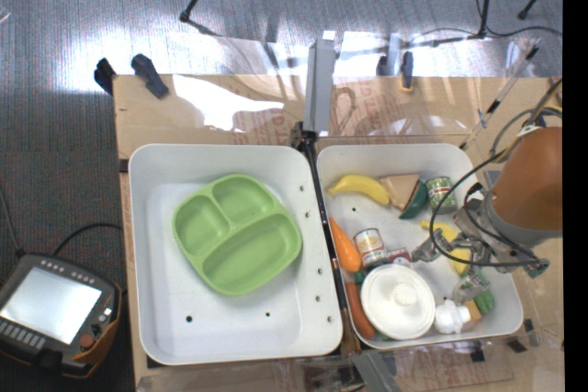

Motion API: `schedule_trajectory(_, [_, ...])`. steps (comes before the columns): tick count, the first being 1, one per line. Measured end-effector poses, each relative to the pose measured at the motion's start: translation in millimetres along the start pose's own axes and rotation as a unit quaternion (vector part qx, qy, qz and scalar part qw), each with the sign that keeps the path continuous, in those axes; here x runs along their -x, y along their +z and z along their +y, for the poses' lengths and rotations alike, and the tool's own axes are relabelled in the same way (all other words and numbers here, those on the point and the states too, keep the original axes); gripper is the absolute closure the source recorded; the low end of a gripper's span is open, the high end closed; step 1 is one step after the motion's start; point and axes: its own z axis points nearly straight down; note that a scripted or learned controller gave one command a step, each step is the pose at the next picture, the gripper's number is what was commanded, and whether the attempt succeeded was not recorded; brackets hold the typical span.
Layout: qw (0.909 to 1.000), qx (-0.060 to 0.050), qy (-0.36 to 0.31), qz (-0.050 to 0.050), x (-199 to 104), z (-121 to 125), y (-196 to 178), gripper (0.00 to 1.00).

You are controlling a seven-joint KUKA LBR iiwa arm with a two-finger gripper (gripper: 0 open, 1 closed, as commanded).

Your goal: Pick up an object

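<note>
overhead, hung the hand (457,263) low in the right bin (511,289), just above a yellow item (449,234); grip state impossible to tell. nearby lay a banana (359,188), a small can (369,244), a carrot (344,245) and a white lid (397,300). held 1 green divided plate (237,232) in the left bin (156,289).

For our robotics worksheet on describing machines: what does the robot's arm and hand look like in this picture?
The arm shows a broad rounded orange band above a grey wrist. Thin dark cables loop around it. The hand is a small metallic grey assembly of angular parts with slim fingers.
</note>
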Motion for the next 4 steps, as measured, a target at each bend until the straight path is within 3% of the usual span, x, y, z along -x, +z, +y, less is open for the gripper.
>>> schedule_trajectory(1, [1.0, 0.001, -0.004, -0.001, 3, 2, -9, 1.0])
schedule_trajectory(2, [0.998, 0.003, -0.063, 0.002, 57, -45, -45, 1.0])
schedule_trajectory(3, [0.9779, 0.007, -0.209, 0.003, -27, 5, 6, 1.0])
schedule_trajectory(4, [0.9778, 0.006, -0.21, 0.001, -24, 6, 4, 0.0])
